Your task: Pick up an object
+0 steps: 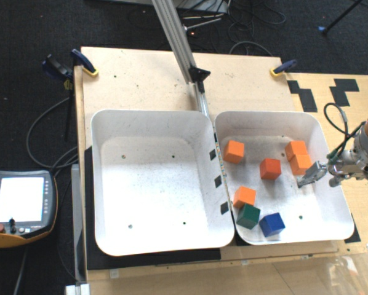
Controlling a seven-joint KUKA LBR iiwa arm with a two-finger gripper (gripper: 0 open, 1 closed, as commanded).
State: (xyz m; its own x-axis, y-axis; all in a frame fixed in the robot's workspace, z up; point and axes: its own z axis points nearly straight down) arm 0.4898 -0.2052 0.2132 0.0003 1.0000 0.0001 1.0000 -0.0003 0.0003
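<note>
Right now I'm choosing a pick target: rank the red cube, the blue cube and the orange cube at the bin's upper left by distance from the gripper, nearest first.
From the gripper at the right bin's right side:
1. Red cube, mid-bin, just left of it.
2. Blue cube, near the front edge.
3. Upper-left orange cube, by the divider.

Wooden bench (147, 85), 2 white bins side by side, left bin (110, 140), right bin (313, 128)

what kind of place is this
Most likely a robotics lab test bench: two shallow white plastic bins on a wooden board, small coloured cubes such as an orange cube, a handheld robot control pendant, and loose cables on the dark floor.
</note>
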